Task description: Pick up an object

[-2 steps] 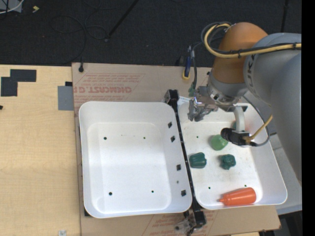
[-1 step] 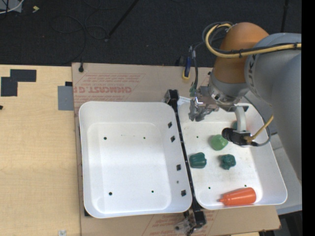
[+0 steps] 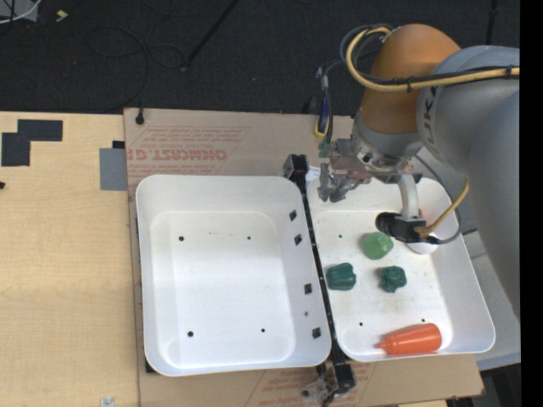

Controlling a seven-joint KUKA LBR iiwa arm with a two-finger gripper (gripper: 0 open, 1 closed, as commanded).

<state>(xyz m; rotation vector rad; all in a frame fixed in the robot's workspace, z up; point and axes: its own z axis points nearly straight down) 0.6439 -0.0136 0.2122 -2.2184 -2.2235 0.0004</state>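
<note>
Over the right bin's point(image 3: 475, 312) far corner, the gripper point(image 3: 338, 183) hovers clear of everything, probably lining up; can't tell its state. Light green object point(image 3: 377, 245), two dark green ones and the orange one sit loose below.

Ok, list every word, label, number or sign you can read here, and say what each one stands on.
"CHEMCAST", red print seen upside down on the brown board behind the left bin; the reading is uncertain.
A smaller red line beneath it: too blurred to read.
Red print on the board's front edge below the bins: too small to read.
The green pieces and the orange piece in the right bin bear no readable text.
</note>
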